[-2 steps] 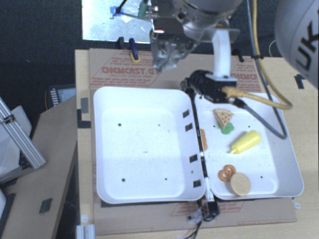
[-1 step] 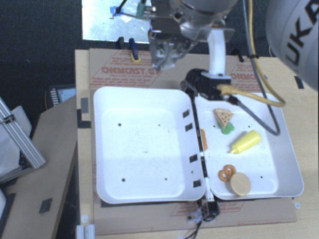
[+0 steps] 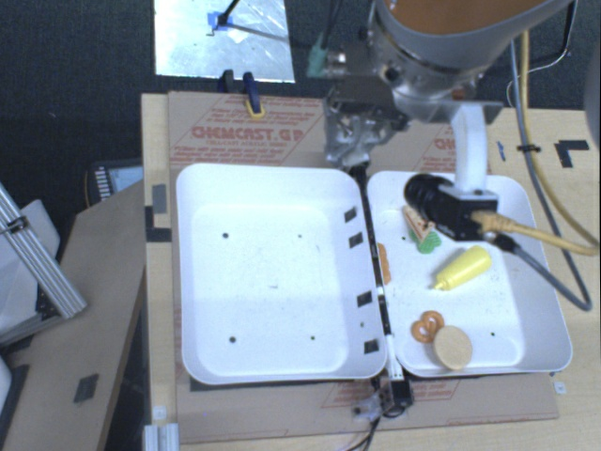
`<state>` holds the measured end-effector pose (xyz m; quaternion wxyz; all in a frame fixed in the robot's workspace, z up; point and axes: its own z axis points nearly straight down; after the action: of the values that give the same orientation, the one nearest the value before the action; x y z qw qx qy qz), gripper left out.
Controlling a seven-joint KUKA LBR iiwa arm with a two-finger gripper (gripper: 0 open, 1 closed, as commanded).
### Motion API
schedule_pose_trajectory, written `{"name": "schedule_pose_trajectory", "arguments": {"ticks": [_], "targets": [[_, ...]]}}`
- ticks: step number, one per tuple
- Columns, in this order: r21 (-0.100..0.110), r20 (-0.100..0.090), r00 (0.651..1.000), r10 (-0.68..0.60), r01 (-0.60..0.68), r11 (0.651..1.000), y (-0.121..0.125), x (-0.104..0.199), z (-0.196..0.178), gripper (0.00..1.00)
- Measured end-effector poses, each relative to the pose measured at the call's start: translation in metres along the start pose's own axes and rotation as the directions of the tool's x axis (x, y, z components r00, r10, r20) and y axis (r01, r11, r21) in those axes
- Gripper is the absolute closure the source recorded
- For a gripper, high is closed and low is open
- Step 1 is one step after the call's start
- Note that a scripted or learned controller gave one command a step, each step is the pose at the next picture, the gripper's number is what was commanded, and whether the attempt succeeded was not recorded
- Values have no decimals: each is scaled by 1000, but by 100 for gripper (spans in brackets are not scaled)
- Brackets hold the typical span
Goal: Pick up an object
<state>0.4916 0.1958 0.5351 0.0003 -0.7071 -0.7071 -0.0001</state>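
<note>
Objects: yellow bottle, pretzel, wooden disc, right bin toward 5 o'clock.
Gripper: above divider's 12 o'clock end; finger state cannot be told.
Writing: "CHEMCAST GP" on cardboard.

Colour record: two white bins on a tan bench.
Right bin holds a yellow bottle-shaped piece, an orange pretzel, a beige disc, a green-and-tan item; red lettering marks the cardboard sheet.

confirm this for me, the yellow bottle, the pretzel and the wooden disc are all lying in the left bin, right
Not quite: the camera view shows the yellow bottle, the pretzel and the wooden disc all lying in the right bin, not the left bin.
</note>
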Motion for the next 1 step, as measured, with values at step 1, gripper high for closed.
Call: {"name": "schedule_pose_trajectory", "arguments": {"ticks": [1], "targets": [[-3, -1, 1000, -6, 6, 1000, 11, 40, 0, 100]]}}
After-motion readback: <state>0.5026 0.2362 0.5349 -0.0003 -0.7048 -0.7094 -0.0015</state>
